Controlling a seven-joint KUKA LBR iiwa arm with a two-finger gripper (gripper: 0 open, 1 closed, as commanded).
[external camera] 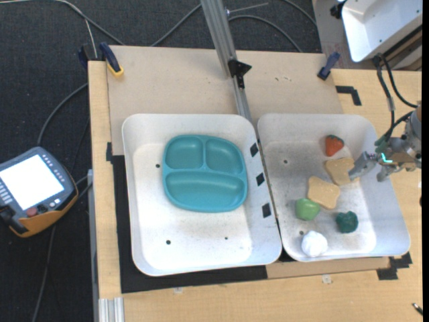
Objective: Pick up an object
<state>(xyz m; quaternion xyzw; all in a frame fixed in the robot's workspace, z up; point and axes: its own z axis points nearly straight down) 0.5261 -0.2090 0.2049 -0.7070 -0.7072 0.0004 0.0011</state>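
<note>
The right bin (288,180) holds several small objects. A red strawberry-like piece (333,144) lies at the back, with a tan bread slice (340,170) just in front of it. A second tan slice (324,193) sits mid-bin. Toward the front are a light green round fruit (307,209), a dark green lump (346,221) and a white object (314,243). My gripper (371,169) hovers over the bin's right side, just right of the upper bread slice. It is open, with nothing between its fingers.
A teal divided plate (204,173) lies in the left bin (144,200). A slanted metal pole (224,39) comes down between the bins at the back. A handheld pendant (30,190) rests off the bench to the left.
</note>
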